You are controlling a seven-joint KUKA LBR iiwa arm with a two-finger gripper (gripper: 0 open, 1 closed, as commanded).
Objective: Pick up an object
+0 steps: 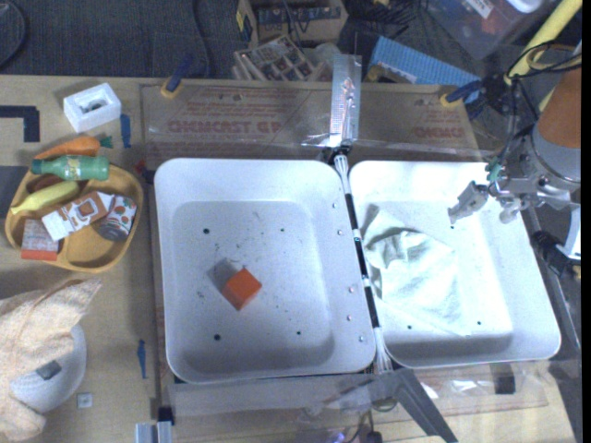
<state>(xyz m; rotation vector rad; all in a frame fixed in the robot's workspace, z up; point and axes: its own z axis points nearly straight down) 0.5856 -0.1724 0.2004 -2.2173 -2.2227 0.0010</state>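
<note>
An orange cube (244, 288) lies in the left bin (185, 192), a little left of its middle, with a grey shadow beside it. A crumpled pale cloth (409, 264) lies in the right bin (526, 340), spread from its left wall toward the centre. My gripper (485, 209) hangs over the upper right part of the right bin, up and to the right of the cloth. Its fingers (460, 208) are spread apart with nothing between them.
A yellow bowl (88, 258) of toy food stands left of the bins, a small white box (92, 106) behind it, and a peach cloth (42, 340) at the front left. A clear panel (249, 118) runs behind the bins. Cables and boxes clutter the floor beyond.
</note>
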